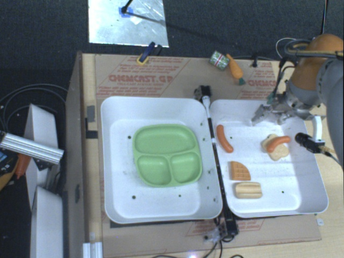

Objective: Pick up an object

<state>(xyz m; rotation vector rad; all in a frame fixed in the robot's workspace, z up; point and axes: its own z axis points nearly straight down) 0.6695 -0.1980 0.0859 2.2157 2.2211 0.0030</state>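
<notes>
Gripper (267, 114): over the far part of the right bin, reaching in from the right; the fingers are too small and blurred to tell whether they stand wide or narrow; nothing shows between them.
Arm (314, 69): grey, with an orange band at the far right, bent down toward the right bin.
Right bin (309, 190): white, shallow, holds four toy foods.
Hot dog in bun (276, 145): just near of the gripper, to its right, apart from it; orange sausage lying across a pale bun.
Sausage (224, 138): orange-red, loose, lying at a slant by the bin's left wall, left of the gripper.
Waffle (239, 171): tan wedge, mid-bin, near of the sausage.
Bread piece (248, 190): pale tan block, just near of the waffle, close to the bin's near wall.
Left bin (115, 144): white, side by side with the right bin.
Green tray (167, 155): three compartments, sits in the middle of the left bin.
Bench board (177, 71): brown cardboard with red lettering, under both bins.
Small can (219, 59): green and white, on the board beyond the right bin.
Toy carrot (236, 70): orange, just right of the can.
Yellow clip (143, 58): at the board's far edge, left of centre.
</notes>
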